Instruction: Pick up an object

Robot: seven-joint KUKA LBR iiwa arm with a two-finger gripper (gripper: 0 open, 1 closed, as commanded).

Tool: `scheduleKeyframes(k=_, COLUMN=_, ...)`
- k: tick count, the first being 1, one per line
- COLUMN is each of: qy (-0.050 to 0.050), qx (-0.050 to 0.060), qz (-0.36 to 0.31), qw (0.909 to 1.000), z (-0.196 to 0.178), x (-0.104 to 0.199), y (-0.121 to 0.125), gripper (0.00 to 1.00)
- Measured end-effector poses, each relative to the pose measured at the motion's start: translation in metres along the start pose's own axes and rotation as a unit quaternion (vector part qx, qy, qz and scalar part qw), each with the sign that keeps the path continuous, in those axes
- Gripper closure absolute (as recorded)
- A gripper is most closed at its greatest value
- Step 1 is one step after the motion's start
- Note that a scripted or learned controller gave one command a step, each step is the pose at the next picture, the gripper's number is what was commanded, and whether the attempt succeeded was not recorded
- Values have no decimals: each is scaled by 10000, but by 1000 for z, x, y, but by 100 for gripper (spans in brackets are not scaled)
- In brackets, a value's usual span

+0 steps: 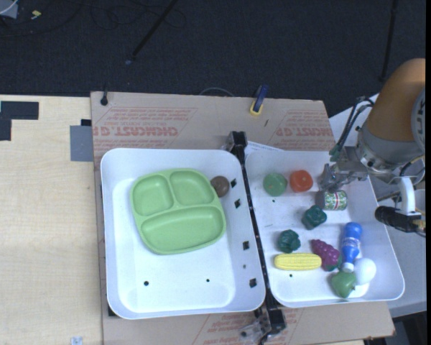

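Note:
My gripper (335, 183) hangs over the upper right part of the right bin (388, 254), directly above a small green and white can (336, 200) that lies on its side. The gripper's tip meets the can's top edge in this view, and I cannot see whether it touches. Left of the can lie an orange-red ball (300, 181) and a green ball (275, 185). A dark green lump (314, 216) sits just below and left of the can.
Lower in the right bin lie a dark green broccoli piece (288, 241), yellow corn (298, 262), purple grapes (326, 251), a blue bottle (351, 241), a white object (364, 270) and a green pepper (342, 284). The left bin (122, 279) holds a green divided plate (178, 210) and a brown ball (220, 186).

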State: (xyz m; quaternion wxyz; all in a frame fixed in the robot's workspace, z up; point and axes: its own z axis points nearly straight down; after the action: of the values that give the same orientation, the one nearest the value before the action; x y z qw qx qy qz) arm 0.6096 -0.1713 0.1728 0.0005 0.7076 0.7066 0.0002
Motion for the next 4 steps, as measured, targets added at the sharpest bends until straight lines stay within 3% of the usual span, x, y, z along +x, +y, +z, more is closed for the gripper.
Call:
scheduleKeyframes(k=1, qy=0, qx=-10, qz=-2, qw=10000, z=-53, x=-1, y=1, gripper=100)
scheduleKeyframes(k=4, qy=17, qx=30, qz=-26, qw=10000, z=-42, x=143, y=-68, gripper=100)
